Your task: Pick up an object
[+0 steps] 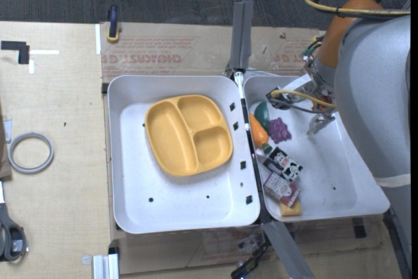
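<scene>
**Small toys crowd one wall of the right bin, arm above them**

The things to pick lie in the right bin (339, 186), bunched against its left wall: a green piece (262, 112) at the top, an orange piece (258, 132) just below it, a purple toy (280, 129) beside them, then a black-and-white toy (285, 164), a pinkish packet (279, 187) and a yellow bit (291, 208) at the bottom. They likely sit there because the bin floor dips toward that wall. That crowding leaves little room on the wall side for a finger.

The left bin (130, 206) holds a yellow divided plate (189, 134), lying flat.

The gripper (320, 122) hangs over the right bin's upper part, near the purple toy but apart from it; nothing shows in its grasp, and whether it is open or closed I cannot tell. The grey arm (375, 75) leans in from the right, wrist pointing down.
</scene>
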Action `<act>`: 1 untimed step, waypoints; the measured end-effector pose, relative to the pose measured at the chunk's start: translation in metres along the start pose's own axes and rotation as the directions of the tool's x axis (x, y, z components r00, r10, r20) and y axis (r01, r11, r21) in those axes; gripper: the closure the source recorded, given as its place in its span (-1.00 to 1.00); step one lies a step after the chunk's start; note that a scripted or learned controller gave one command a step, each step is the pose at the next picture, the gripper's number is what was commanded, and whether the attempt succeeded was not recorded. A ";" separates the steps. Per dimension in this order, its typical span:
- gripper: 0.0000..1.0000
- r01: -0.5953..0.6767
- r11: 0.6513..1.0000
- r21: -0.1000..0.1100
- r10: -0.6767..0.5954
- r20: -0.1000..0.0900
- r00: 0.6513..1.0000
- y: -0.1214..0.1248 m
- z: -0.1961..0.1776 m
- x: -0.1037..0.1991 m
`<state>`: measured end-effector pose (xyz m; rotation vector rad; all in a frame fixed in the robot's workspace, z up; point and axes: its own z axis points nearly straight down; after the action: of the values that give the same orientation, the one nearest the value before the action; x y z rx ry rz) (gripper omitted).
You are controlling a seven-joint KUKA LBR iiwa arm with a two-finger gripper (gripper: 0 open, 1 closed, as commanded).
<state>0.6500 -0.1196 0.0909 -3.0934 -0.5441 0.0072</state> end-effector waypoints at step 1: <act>-1.00 0.044 0.999 -0.002 -0.044 -0.002 0.999 0.022 -0.133 -0.032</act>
<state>0.6279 -0.1511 0.2239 -3.0820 -0.6117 0.0031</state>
